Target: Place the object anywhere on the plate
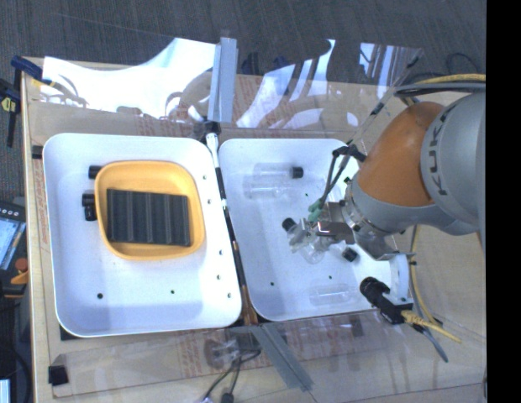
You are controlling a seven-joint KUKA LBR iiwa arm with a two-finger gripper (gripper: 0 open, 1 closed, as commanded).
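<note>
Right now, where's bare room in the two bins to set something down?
Left bin: the white floor below the yellow plate. Right bin: its near-left floor. Crowded: right bin's middle, where clear bottles and the tool gather.

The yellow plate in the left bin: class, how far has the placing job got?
Done: nothing rests on the yellow plate except its dark ribbed insert. In hand: the gripper is low in the right bin over a clear bottle. Left: lifting, carrying, placing.
</note>
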